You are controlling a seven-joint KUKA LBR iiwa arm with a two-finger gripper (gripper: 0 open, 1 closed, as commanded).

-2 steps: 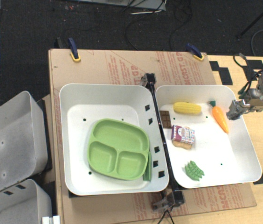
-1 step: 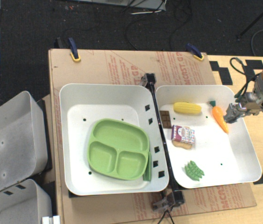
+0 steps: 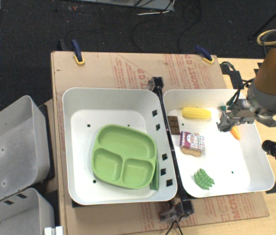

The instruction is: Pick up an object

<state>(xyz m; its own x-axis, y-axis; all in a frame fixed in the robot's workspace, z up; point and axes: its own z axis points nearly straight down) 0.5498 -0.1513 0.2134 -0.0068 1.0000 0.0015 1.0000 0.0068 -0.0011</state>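
The right bin [image 3: 255, 175] holds several small items. A yellow corn cob [image 3: 196, 113] lies near its back. A brown block [image 3: 173, 125] sits by the left wall. In the middle is a purple and white carton [image 3: 192, 141], and a green pea pod [image 3: 203, 178] lies toward the front. An orange carrot [image 3: 235, 133] sits at the right. My gripper [image 3: 227, 123] hangs low over the bin's right part, right of the corn, its tip next to the carrot's upper left end. Nothing is visibly lifted.
The left bin [image 3: 74, 131] holds a green divided plate [image 3: 124, 156]. A black divider [image 3: 165, 131] runs between the bins. Grey tubs [image 3: 8, 146] stand off the bench at the left. Clamps [image 3: 78, 53] grip the board's back edge.
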